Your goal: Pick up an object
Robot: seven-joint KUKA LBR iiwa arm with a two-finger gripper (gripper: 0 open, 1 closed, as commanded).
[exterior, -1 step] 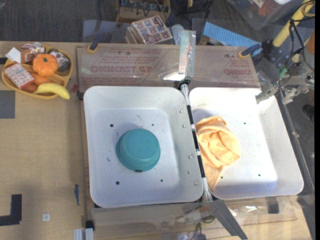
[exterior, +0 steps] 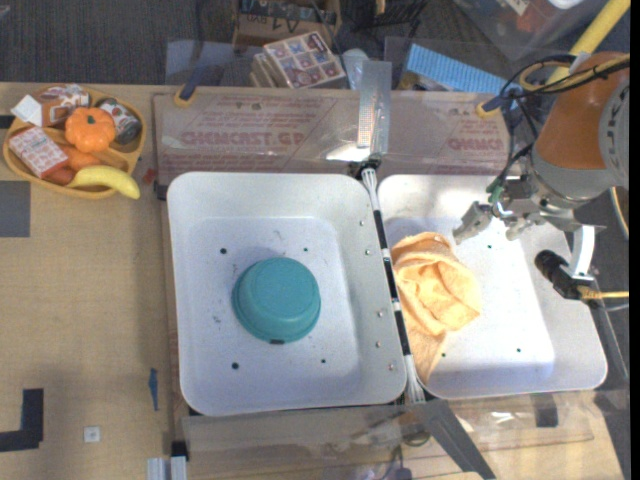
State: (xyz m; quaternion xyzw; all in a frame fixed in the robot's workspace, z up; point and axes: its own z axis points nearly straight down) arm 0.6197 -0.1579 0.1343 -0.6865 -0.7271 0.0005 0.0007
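Objects to pick are two: a teal bowl lies upside down in the middle of the left bin, and an orange cloth is crumpled in the right bin, against the wall that divides the bins. On the worktop at far left stands a yellow dish of toy food, outside both bins. The end effector hangs over the back part of the right bin, fingers spread open and gripping nothing, near the cloth but apart from it. I judge this as the approach step. The next move calls for shifting left over the cloth, then descending before closing.
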